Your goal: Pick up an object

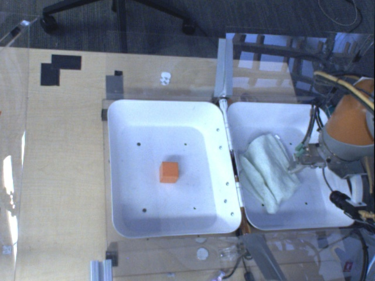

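2 white bins sit side by side on the bench here, so going left to right: the left bin [126, 215] has 1 small orange cube [169, 172] sitting alone near its middle, well apart from every wall. Looks like a stiff little foam or wooden block, probably light, flat faces, so a pinch across 2 opposite sides should hold it fine.

The right bin [258, 215] holds a folded white towel [268, 171], lying at a slant across the left-centre of the floor. The gripper [295, 164] is down right at the towel's right edge, touching it or very nearly. Honestly I can't tell from this angle if the pincer is spread or closed, or if it has any cloth in it, the wrist and cables crowd that spot.

My guess is the towel is the target this try. It's soft and floppy, light, and won't slip much, but it'll sag and unfold when lifted. Best bet is pinching a thick fold or ridge, not the flat surface, or it just skims the top layer.
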`<state>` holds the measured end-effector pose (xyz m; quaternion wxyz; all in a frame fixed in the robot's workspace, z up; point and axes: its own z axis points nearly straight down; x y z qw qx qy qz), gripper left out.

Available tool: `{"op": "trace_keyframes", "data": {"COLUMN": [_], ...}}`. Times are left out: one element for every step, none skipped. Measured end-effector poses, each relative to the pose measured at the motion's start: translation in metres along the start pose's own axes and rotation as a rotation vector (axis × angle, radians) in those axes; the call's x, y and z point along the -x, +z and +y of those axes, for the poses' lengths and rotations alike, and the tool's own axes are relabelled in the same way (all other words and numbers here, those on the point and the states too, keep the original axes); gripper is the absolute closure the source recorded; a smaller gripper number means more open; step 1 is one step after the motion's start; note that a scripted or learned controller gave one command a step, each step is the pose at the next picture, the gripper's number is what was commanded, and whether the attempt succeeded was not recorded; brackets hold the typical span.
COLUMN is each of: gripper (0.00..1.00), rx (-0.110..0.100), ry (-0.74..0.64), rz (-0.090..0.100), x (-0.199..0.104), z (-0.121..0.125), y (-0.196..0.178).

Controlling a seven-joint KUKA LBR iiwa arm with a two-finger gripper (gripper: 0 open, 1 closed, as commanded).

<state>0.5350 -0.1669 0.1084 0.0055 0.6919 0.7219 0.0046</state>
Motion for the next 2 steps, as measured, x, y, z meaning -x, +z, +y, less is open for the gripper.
{"op": "trace_keyframes", "data": {"gripper": [1.00, 1.00], "rx": [0.012, -0.008], "ry": [-0.150, -0.098], "rz": [-0.006, 0.001], "x": [0.003, -0.031], "z": [-0.026, 0.013], "y": [0.014, -0.086]}}
